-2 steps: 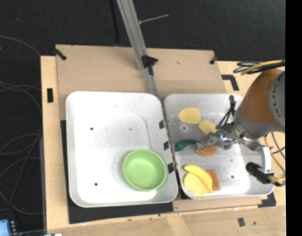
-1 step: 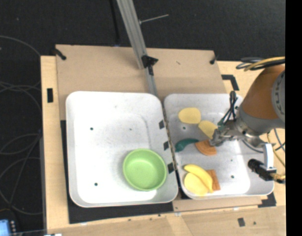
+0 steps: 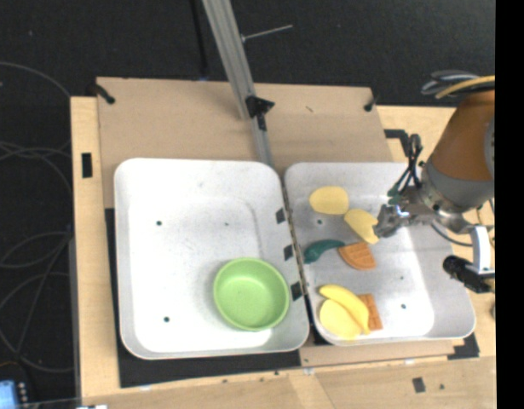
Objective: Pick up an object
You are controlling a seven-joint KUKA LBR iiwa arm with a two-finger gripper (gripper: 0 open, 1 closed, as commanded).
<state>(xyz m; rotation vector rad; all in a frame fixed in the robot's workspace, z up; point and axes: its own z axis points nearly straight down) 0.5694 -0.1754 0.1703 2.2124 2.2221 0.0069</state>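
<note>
Whether the pincer (image 3: 388, 221) was open I could not tell; it needed to settle squarely over the yellow piece (image 3: 361, 225) just beside it before closing.

One fixed camera above, angled down, bench (image 3: 202, 118) and both bins (image 3: 159, 194) in view

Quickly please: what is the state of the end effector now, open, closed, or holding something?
End effector: cannot be told. It sits low in the right bin, next to a yellow piece; no object is visibly between its fingers.
</note>
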